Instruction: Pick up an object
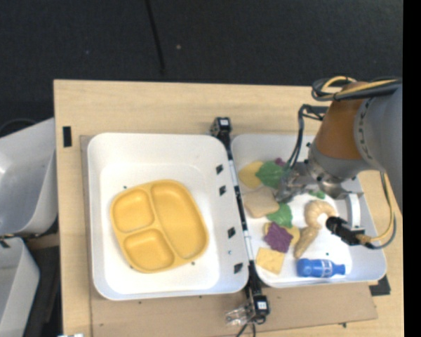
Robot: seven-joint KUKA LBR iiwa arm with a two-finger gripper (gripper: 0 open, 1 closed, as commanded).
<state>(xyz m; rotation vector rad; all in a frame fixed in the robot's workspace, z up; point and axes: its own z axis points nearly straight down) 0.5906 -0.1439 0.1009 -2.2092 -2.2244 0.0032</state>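
The right bin (368,262) holds a heap of toy food. A green leafy piece (269,172) and a pale yellow piece (250,175) lie at its far left. Below them sit a beige slab (259,205), another green piece (283,215), a purple piece (277,237) and a tan cracker (270,260). A cream croissant shape (317,210) and a tan cone (306,240) lie in the middle, with a blue bottle (320,267) on its side at the front. My gripper (292,186) reaches down beside the upper green piece, just above the lower one.
The left bin (102,272) carries a yellow three-compartment plate (158,225). A black clip (220,126) sits at the far end of the divider between the bins, and another clip (256,304) at the near end. Cables (379,237) loop over the right bin's right side.
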